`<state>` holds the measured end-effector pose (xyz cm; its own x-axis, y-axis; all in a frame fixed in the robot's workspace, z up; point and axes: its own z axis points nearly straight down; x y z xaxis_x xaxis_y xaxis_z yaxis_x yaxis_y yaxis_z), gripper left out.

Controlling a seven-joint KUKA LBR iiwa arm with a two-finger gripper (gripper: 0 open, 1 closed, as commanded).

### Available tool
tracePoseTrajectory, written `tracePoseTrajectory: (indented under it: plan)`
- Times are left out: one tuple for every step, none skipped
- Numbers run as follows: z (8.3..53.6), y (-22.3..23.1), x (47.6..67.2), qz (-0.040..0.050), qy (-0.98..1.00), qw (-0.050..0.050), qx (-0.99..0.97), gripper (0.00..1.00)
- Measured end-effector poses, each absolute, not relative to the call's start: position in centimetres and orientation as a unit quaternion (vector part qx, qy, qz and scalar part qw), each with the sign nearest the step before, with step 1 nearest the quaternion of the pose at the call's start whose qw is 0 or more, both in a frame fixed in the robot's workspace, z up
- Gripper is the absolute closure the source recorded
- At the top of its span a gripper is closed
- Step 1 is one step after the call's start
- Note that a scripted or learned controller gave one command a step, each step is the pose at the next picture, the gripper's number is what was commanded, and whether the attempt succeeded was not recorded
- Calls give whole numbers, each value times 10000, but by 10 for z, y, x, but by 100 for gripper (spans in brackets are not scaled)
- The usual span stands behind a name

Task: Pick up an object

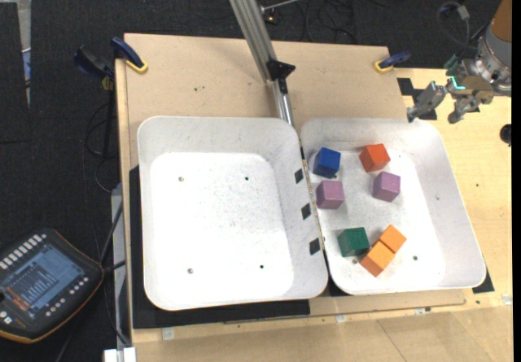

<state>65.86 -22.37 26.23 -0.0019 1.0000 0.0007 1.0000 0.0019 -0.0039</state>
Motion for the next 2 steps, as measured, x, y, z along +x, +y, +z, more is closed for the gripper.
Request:
tracePoseTrajectory:
  plan:
    - [265,-223,659,5,-7084,-3,-7058,0]
    - [218,-215,658,12,-7082,15,-7060,0]
